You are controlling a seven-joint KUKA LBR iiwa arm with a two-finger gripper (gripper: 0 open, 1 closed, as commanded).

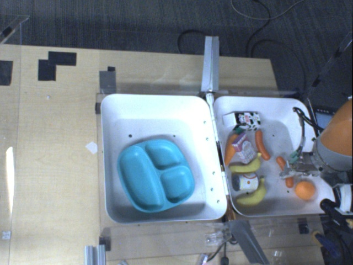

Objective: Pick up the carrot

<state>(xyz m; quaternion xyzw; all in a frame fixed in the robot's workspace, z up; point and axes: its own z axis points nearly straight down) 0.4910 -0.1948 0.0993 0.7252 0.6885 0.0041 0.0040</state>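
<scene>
Currently, claw [294, 169]: low over the right bin's [287, 108] right half, at the end of the grey arm [336, 148]; open or closed, cannot tell, the view is too small and cluttered there.
Beside claw: two small orange-red bits [282, 162], one up-left of it and one just below; too small to identify. An orange [304, 190] lies just beside, down-right.
Carrot [261, 144]: judged to be the slim orange-red piece mid-bin, lying on a slant, left of the claw and apart from it.
Neighbours: purple packet [241, 144] touching or nearly touching its left side; upper banana [246, 167] at its lower end; carton [247, 118] above.
Doubt: another orange piece [229, 150] lies along the bin's left wall, partly under the packet; it could be the carrot instead.
Handling (judgement): light, stiff, smooth, rounded; likely to roll or squirt out of a pinch; not fragile.
Hold (judgement): across the middle, jaws square to its long axis; right side is free, packet crowds the left.
Farther out: left bin [110, 148] holds a blue tray [157, 174].
</scene>
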